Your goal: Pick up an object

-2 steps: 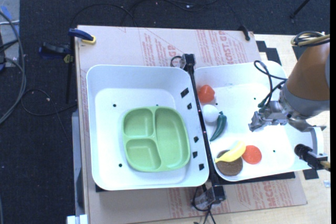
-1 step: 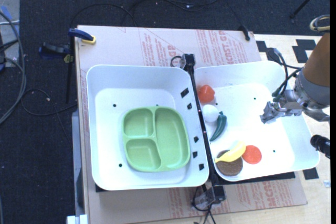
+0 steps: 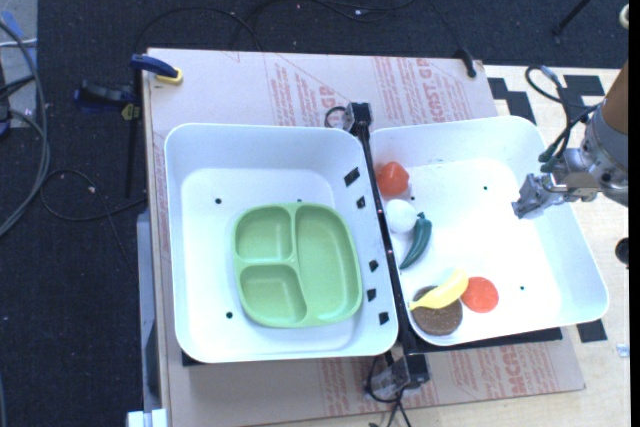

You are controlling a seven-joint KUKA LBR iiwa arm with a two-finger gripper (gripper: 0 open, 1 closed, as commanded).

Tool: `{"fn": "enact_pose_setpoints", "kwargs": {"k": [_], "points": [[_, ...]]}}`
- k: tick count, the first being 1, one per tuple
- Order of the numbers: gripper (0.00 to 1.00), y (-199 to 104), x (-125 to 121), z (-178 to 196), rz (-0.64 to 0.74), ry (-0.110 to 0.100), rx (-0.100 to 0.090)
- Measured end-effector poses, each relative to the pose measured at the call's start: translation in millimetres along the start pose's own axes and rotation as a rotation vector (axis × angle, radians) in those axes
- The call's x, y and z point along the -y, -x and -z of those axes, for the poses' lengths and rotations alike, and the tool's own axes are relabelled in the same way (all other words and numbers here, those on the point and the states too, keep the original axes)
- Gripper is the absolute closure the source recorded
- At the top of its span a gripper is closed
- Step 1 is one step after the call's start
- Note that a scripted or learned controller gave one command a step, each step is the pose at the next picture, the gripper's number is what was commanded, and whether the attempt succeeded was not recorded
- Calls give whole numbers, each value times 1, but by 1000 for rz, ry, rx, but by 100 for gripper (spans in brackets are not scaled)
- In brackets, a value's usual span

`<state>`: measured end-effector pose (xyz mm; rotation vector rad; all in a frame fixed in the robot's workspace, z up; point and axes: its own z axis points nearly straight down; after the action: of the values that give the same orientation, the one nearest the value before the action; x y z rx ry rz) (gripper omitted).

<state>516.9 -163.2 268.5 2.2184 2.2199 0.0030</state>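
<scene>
My gripper (image 3: 530, 200) hangs over the right side of the right bin (image 3: 560, 235), apart from all the objects. Along that bin's left wall lie an orange-red ball (image 3: 393, 178), a white ball (image 3: 400, 214) and a dark green pepper (image 3: 417, 240). Near the front sit a yellow banana (image 3: 444, 292) resting on a brown round disc (image 3: 437, 315), with a red-orange round piece (image 3: 481, 294) beside them. Nothing is visible between the fingers.
The left bin (image 3: 200, 215) holds a light green divided plate (image 3: 297, 264). A black divider with clips (image 3: 375, 215) runs between the bins. Cables and clamps lie on the cardboard and floor behind the bins.
</scene>
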Motion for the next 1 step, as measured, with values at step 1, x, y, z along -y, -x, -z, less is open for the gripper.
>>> {"fn": "enact_pose_setpoints", "kwargs": {"k": [1], "points": [[100,-61,8,-8,4,-4,-2]]}}
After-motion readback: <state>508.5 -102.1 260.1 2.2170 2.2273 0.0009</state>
